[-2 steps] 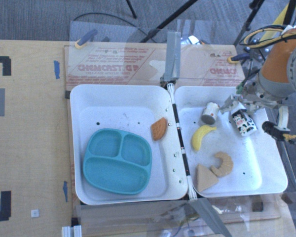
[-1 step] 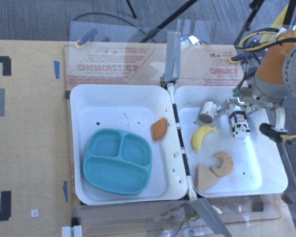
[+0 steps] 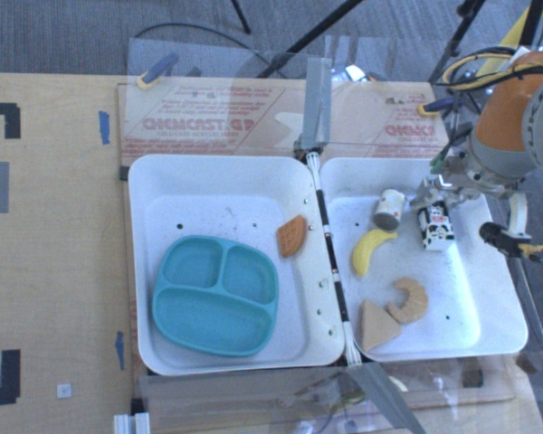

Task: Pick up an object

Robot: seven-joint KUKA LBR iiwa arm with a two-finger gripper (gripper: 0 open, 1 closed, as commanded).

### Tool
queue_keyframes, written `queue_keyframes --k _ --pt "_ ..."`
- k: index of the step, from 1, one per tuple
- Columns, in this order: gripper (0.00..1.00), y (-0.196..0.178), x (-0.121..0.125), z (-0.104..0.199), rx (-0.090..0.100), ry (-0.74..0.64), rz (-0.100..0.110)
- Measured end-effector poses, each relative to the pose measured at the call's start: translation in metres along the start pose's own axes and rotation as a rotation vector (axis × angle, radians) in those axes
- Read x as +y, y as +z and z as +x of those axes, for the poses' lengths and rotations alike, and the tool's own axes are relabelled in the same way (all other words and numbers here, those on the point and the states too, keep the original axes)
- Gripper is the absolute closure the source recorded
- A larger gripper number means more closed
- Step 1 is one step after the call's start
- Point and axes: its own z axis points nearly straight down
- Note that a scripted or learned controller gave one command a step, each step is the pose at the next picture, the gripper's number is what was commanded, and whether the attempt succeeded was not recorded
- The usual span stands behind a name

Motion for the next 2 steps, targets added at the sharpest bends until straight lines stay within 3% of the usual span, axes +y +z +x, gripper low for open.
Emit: queue_keyframes --k 1,2 --pt "1.0 0.007 0.02 0.066 0.0 0.079 0.008" --pt "1.0 0.006 0.007 0.094 0.0 0.593 0.001"
